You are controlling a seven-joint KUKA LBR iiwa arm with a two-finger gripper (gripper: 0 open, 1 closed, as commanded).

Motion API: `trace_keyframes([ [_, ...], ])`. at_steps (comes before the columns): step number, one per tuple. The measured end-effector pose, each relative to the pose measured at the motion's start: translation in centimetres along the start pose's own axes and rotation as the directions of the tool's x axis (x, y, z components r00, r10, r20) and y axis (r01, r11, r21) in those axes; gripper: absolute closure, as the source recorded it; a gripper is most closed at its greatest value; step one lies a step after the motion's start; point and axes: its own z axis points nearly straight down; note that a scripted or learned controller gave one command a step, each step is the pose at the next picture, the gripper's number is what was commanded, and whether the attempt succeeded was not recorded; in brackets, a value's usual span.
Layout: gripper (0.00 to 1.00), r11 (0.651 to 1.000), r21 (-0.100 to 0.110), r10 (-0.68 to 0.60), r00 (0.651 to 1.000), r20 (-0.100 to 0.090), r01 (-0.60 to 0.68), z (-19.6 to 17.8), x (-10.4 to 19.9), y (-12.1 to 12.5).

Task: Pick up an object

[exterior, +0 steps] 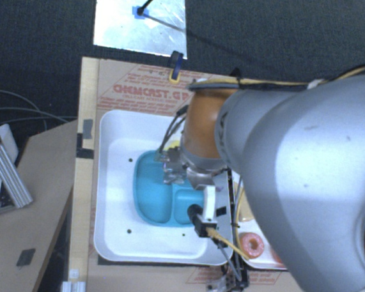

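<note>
A blue plastic dish [155,191] with a rounded body lies in the middle of the left white bin [121,149]. My arm reaches down over it, the orange band [200,128] and wrist hiding the dish's right part. The gripper [175,173] hangs right above the dish, its fingers hidden under the wrist. A pink frosted doughnut [251,244] lies in the right bin, just right of the arm's cables.
The grey arm body covers most of the right bin [258,262]. Cables [228,204] hang from the wrist across the divide between the bins. A cardboard sheet [136,89] lies under the bins. A wooden bench surface [37,192] extends to the left.
</note>
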Motion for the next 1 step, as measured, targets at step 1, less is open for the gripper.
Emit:
trace_keyframes([
  [1,1.00,1.000,0.010,-0.004,1.000,0.005,0.003,2.14,6.29,6.73],
])
